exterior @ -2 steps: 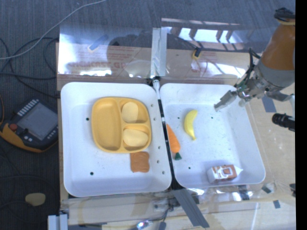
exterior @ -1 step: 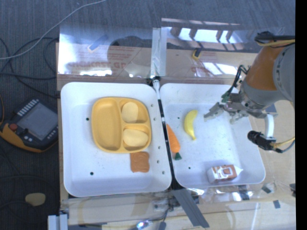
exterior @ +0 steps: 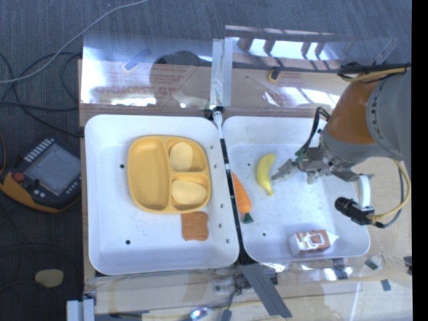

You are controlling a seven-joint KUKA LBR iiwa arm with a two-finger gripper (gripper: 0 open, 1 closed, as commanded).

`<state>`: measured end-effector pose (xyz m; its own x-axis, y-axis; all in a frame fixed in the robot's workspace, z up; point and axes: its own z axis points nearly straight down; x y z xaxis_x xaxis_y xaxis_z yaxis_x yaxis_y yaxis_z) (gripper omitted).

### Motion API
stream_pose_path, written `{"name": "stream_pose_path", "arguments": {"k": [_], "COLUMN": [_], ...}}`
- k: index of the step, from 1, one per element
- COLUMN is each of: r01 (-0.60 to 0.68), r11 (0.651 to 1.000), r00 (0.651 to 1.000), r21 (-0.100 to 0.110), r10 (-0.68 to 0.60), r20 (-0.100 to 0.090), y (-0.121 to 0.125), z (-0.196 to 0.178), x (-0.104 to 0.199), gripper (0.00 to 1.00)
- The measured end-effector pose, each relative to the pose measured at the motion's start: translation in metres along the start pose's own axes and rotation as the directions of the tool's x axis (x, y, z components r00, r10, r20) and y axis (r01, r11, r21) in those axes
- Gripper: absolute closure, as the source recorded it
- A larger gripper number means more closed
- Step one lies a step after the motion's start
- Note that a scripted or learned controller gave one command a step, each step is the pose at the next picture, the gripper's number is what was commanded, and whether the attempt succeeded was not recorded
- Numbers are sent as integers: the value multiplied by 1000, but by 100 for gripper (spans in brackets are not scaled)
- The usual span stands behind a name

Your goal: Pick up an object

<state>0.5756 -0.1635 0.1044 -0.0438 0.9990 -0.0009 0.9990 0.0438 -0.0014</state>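
Note:
A yellow banana [exterior: 265,173] lies in the right bin [exterior: 287,209], near its left side. An orange carrot [exterior: 241,196] with a green tip rests along the divider between the bins. A small brown-and-white carton [exterior: 311,241] sits at the right bin's front right. In the left bin [exterior: 107,233] stands a yellow divided tray [exterior: 150,176] with two pale round pieces [exterior: 182,156] in its compartments. A brown biscuit-like piece [exterior: 195,226] lies just in front of that tray. My gripper [exterior: 284,170] hangs low over the right bin, just right of the banana, with nothing seen in it.
The arm [exterior: 358,122], with its orange band, comes in over the right bin's right wall. A black cable fitting [exterior: 351,208] hangs by the right wall. Clear plastic panels [exterior: 281,65] stand behind both bins. A handheld pendant [exterior: 41,172] lies on the floor at the left.

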Motion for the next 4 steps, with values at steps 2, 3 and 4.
{"name": "stream_pose_path", "arguments": {"k": [2, 3, 4], "r01": [164, 167, 137], "r11": [986, 986, 991], "r00": [986, 986, 991], "r21": [8, 26, -1], "r10": [-164, -167, -137], "r20": [1, -5, 1], "y": [94, 91, 77], "z": [16, 9, -80], "x": [40, 41, 77], "gripper": [0, 100, 100]}}
